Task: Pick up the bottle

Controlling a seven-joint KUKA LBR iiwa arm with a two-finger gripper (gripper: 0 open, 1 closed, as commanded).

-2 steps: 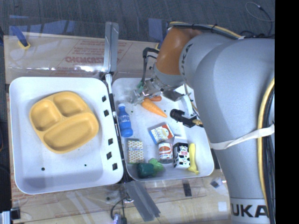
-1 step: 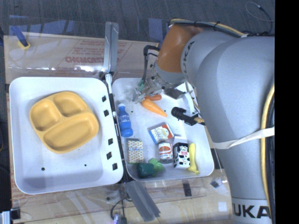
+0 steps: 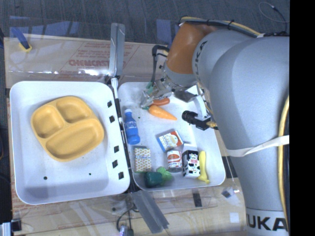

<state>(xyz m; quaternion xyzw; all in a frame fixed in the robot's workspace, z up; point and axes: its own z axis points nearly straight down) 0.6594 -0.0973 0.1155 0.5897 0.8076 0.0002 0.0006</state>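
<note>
Bottle, blue clear plastic with a white cap (image 3: 131, 127), lies by the left wall of the right white bin (image 3: 216, 146), untouched. My tool (image 3: 150, 96) hangs well apart, over an orange plastic carrot (image 3: 162, 112); its opening I cannot tell. I judge it may grab the carrot, or jam against the wall. "KUKA" reads on the arm (image 3: 246, 82).

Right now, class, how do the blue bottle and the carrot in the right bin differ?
The bottle is blue with a white cap; the carrot is orange. The bottle lies near the bin's left wall; the carrot lies farther back, just under the gripper. Both lie flat in the right bin.
</note>
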